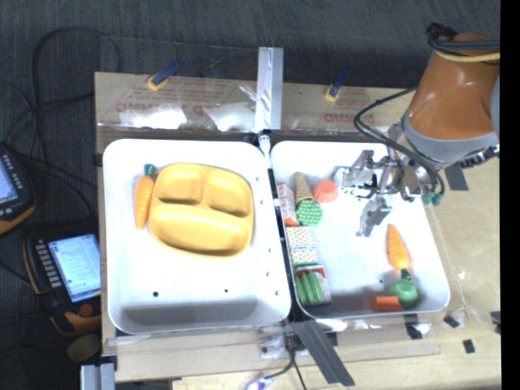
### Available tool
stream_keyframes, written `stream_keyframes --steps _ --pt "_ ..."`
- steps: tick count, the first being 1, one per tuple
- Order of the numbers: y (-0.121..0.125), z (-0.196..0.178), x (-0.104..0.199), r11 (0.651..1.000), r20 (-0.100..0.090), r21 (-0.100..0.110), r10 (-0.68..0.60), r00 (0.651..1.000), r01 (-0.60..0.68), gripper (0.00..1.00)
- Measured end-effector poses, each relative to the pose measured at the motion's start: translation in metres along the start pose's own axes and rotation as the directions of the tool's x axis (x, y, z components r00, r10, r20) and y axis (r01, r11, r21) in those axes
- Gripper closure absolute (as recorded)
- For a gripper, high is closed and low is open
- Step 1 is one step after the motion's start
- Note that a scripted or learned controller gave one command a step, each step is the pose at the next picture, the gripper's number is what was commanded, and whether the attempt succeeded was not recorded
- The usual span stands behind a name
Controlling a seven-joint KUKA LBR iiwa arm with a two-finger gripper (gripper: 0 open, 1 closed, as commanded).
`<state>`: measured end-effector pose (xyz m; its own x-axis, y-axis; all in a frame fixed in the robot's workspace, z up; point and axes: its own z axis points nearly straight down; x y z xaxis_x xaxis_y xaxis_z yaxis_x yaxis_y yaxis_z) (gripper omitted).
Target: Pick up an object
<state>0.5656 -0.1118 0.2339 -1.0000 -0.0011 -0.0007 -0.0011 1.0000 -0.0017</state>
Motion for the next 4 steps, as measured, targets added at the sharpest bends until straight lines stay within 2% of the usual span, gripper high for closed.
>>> stream_keyframes --steps 1,2,3,4 --pt "-0.093 0.051 0.026 0.999 -0.001 -0.001 -0.052 0.999 0.052 0.0" --pt "-0.095 0.144 0.02 1.0 0.01 0.001 0.01 1.0 -0.01 0.0" --pt "-0.103 0.144 0.051 0.998 0.016 0.002 0.066 0.998 -0.067 0.0" --pt "-0.102 0.134 0.049 0.998 0.016 0.005 0.064 0.998 -0.064 1.0"
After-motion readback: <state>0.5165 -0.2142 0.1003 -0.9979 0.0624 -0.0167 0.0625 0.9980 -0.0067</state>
